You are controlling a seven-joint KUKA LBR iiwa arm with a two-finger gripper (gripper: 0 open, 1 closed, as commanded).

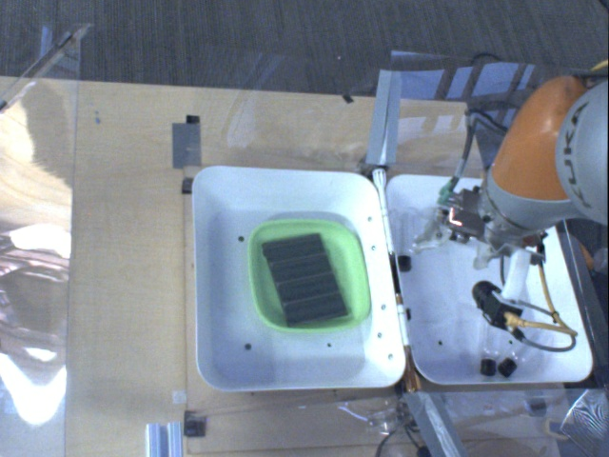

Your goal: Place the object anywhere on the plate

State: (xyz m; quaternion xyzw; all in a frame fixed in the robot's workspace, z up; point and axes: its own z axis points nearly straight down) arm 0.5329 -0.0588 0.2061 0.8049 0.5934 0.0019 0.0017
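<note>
The near edge of the wooden tabletop (114, 350) carries two shallow white bins side by side.

Left bin (214, 350): it contains a light green plate (259, 284) with rounded corners, set near the middle of the bin floor. A dark grey ribbed rectangular object (304, 279) lies flat on the plate, wholly inside the plate rim, with its long axis slightly skewed relative to the bin walls. The ribs run across its short dimension.

Right bin (438, 341): the arm occupies this bin. The claw (498, 365) points down toward the near part of the bin floor, with two small dark fingertips just above or at the floor. Nothing shows between them; whether they are released or clenched cannot be told from this angle. A black fitting with a yellowish cable (542, 327) loops beside the claw stem.

Further back, the grey wrist housing and the orange band (533, 150) of the arm hang over the far right part of the right bin. A grey metal post (383, 122) stands at the far junction of the two bins. A small dark bracket (187, 143) sits on the tabletop beyond the left bin.
</note>
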